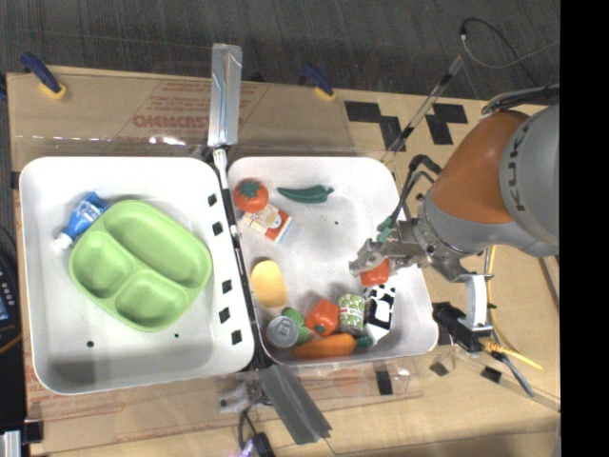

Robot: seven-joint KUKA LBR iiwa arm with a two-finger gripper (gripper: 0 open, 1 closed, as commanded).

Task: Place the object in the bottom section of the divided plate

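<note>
Grey arm with orange band reaches into right-hand white bin [333, 174] from right. Metal two-finger tool [373, 263] hangs low over small red-orange object [378, 274], apparently to pick it for transfer; whether fingers are closed on it cannot be told. Green three-section divided plate [140, 263] waits in left white bin [57, 350], blue-white packet [84, 214] at its rim.

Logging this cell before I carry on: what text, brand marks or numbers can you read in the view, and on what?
"KU", the visible part of a brand name: on the grey arm above its orange band.
Red print on the cardboard sheet behind the bins: too blurred to read.
Small orange carton in the right bin: print too small.
Green-labelled can: label unreadable.
Black-and-white carton: only a pattern, no legible words.
</note>
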